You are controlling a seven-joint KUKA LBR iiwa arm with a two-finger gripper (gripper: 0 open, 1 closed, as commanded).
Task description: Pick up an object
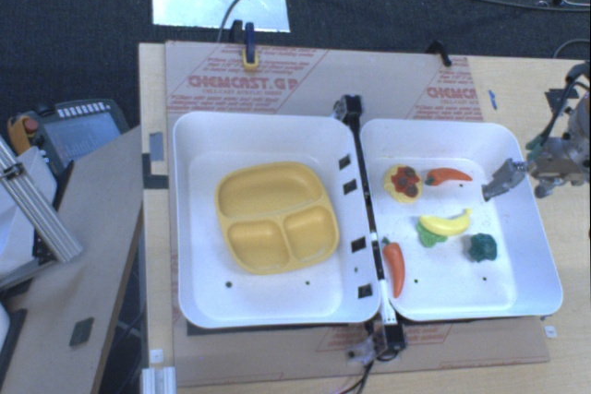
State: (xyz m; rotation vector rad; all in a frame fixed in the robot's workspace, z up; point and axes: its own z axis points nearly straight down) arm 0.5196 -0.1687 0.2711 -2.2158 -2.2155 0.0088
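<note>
The right white bin [517, 295] holds several toy foods. A red and yellow piece [404, 183] lies at its back left, with a red-orange chili [449, 176] beside it. A yellow banana [446, 221] rests in the middle, touching a light green piece [429, 237]. A dark green broccoli [482, 246] sits to its right, and an orange carrot [395, 266] lies by the left wall. My gripper [524, 181] hovers over the bin's right rim, right of the chili. It is open, with nothing between its fingers.
The left white bin [199, 152] holds a yellow divided tray [275, 217]. A black clip strip [360, 217] runs along the seam between the bins. Both bins sit on a cardboard sheet [305, 78]. A pendant [78, 134] lies at the far left.
</note>
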